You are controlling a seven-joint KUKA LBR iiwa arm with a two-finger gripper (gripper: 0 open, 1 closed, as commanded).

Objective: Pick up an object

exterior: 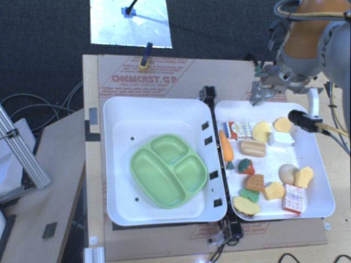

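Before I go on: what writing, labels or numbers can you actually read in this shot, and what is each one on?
"CHEMCAST GP": red print on the protective sheet behind the left bin; the last letters are faint.
Smaller red print repeats across the same sheet, too blurred to read.
Red and white carton in the right bin: printing too small to read.
Red and white packet near the front right: printing too small to read.

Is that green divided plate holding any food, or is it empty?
Empty: the green plate shows three bare compartments; the toy food lies in the other bin.
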